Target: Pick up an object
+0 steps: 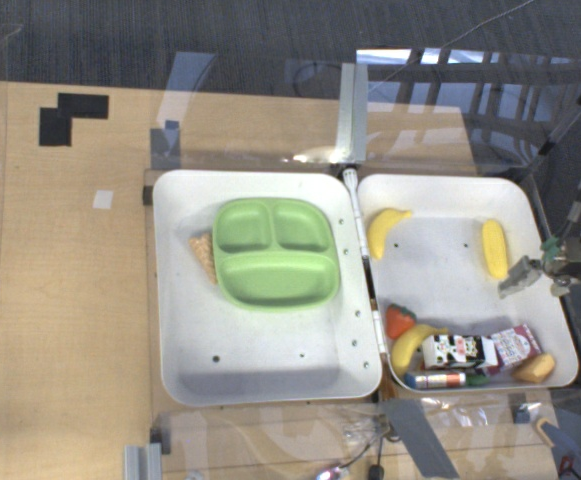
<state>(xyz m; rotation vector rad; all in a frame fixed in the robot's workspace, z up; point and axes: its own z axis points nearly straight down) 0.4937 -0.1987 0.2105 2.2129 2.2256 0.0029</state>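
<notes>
The right bin (440, 193) holds several toy foods. One yellow banana (385, 230) lies near its left wall and a second yellow piece (493, 248) lies upright toward the right. Along the front wall sit a red-orange fruit (400, 320), another banana (410, 344), a white printed carton (458, 350), a pink-and-white carton (515, 345), an orange-yellow lump (537, 368) and a red pen-like stick (438, 379). My gripper (535, 271) hangs at the bin's right wall, just right of and slightly below the upright yellow piece, with nothing seen in it.
The left bin (185, 348) carries a green divided plate (273, 253), with a tan cracker-like piece (203, 256) poking out from under its left edge. A metal divider (362, 268) separates the bins. Bare white floor lies mid-right bin around (435, 268).
</notes>
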